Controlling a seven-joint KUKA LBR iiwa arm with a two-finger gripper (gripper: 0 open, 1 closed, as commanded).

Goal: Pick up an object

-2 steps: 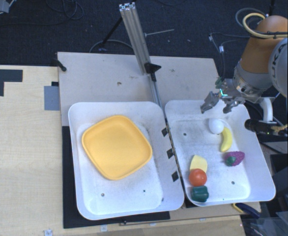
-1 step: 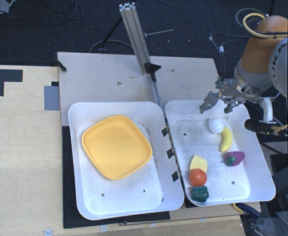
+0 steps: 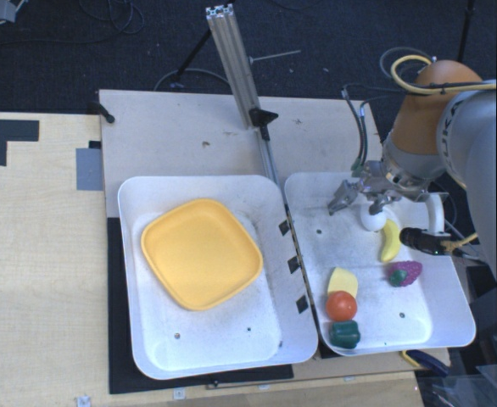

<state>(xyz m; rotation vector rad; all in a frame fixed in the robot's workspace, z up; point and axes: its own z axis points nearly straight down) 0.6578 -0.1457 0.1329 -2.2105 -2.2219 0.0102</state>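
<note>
The gripper [image 3: 369, 200] is seen low over the upper part of the right bin [image 3: 452, 316], its fingers [image 3: 343, 200] splayed apart and gripping nothing. A small white object [image 3: 371, 220] lies directly beneath it; contact cannot be judged.

Just toward 4 o'clock from the gripper, a yellow banana [image 3: 390, 242] is laid with its long axis running from 12 to 6 o'clock. A purple piece [image 3: 405, 272] sits beyond it at 4 o'clock, near the bin's right wall.

Toward 6 o'clock, a yellow block [image 3: 343, 281], a red tomato [image 3: 342, 305] and a green piece [image 3: 345, 335] are lined up touching, down to the bin's lower rim. Bare floor is left at 9 o'clock from the gripper and in the lower right corner.

The left bin [image 3: 147, 346] is occupied by a yellow plate [image 3: 201, 253], with bare floor below it.
</note>
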